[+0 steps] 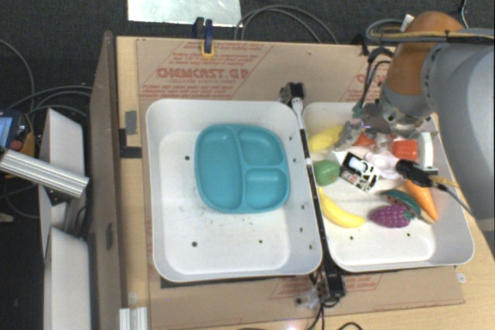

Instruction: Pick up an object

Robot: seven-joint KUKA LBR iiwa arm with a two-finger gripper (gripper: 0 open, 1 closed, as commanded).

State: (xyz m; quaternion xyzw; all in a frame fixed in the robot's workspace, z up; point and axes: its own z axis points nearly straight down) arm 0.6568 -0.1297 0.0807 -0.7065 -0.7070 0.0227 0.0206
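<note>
From my seat the pickable things all sit in the right bin [452, 247], crowded into its upper half: a black-and-white toy car [359, 170] lies just beside a green round piece [326, 171], with a yellow lemon-like piece [325, 138] above them, a banana [341, 213] below, purple grapes [391, 215] and an orange carrot [422, 197] toward the right, and a red-orange piece [404, 148] near the wrist. My worry is that crowding: if the gripper [371, 137] comes down among pieces that touch or nearly touch, I judge it could shove a neighbour aside, pinch two at once, or slide off a rounded toy like the lemon and come up with nothing. The arm [456, 81] reaches in from the right, its orange band [433, 23] high, the wrist pointed down over the bin's upper middle, close above the pile. The wrist hides the jaws, so I cannot tell whether they are apart, together, or on anything. The left bin [166, 243] holds a teal divided plate [241, 168], well apart from all this.
</note>
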